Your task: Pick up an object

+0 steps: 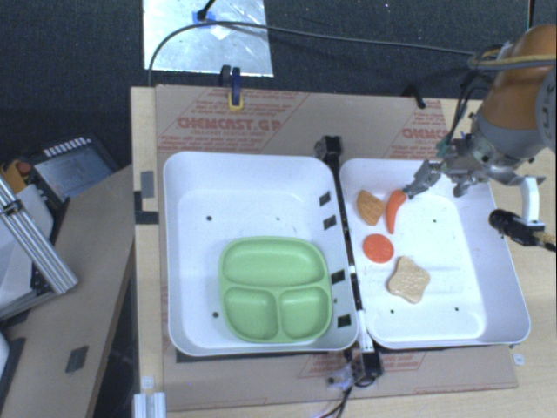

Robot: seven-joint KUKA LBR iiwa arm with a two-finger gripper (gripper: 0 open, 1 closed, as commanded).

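Note:
Several toy foods lie in the right bin [487, 320]: a tan-orange chunk [371, 205], a slim orange carrot-like piece [393, 212], a round red-orange slice [378, 248] and a pale tan cookie-like piece [408, 279]. My gripper [435, 185] hangs over the bin's far part, just right of the carrot piece's upper end. It is open, with nothing between its fingers; the left fingertip [411, 189] is close to the carrot piece. The grey arm with its orange band [522, 59] comes in from the upper right.
A green three-compartment plate [277, 288] sits in the left bin [187, 233]. A black divider with clips [341, 233] runs between the bins. A black part with a white piece [518, 220] overhangs the right bin's right rim. Cables cross behind the bins.

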